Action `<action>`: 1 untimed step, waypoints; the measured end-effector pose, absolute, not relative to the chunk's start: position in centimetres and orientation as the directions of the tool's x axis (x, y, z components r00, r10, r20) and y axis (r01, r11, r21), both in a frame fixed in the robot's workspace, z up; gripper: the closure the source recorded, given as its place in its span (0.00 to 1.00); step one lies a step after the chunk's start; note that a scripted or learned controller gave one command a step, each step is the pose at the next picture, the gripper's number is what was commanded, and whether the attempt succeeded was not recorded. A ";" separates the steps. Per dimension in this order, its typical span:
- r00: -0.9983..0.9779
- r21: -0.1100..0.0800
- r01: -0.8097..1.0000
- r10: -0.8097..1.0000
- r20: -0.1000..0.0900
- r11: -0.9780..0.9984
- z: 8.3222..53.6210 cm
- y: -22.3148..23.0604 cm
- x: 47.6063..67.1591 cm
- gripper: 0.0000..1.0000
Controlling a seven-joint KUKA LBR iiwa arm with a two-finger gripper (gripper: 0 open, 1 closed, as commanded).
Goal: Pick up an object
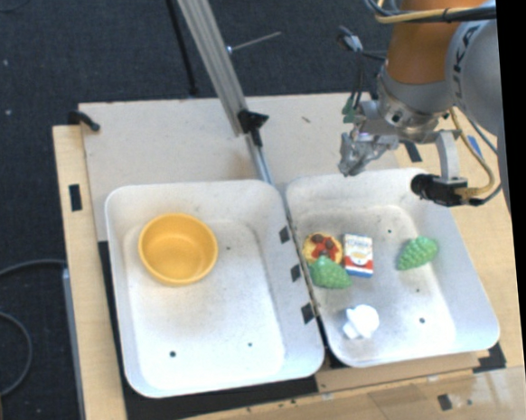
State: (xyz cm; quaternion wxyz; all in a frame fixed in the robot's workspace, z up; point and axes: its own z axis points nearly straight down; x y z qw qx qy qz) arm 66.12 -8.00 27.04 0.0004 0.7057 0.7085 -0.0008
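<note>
Finger state of the gripper [357,156] cannot be determined; it is small and blurred above the right bin [461,311] at its far edge. The arm [431,46] is cut off at the frame top. A small carton [359,254], round item [321,245] and two green objects [329,274] [417,253] lie mid-bin; a white object [361,321] lies near the front edge. A yellow bowl [178,247] occupies the left bin [210,345], whose front half is open.

Both bins [210,345] look like matt white plastic, speckled with scuffs; the bowl [178,247] is smooth yellow plastic; the bench [158,140] is bare pale wood.
</note>
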 end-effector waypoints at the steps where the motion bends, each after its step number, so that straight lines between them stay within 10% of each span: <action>1: -0.006 0.000 1.000 1.000 0.000 0.006 27.3 -3.5 64.7 1.00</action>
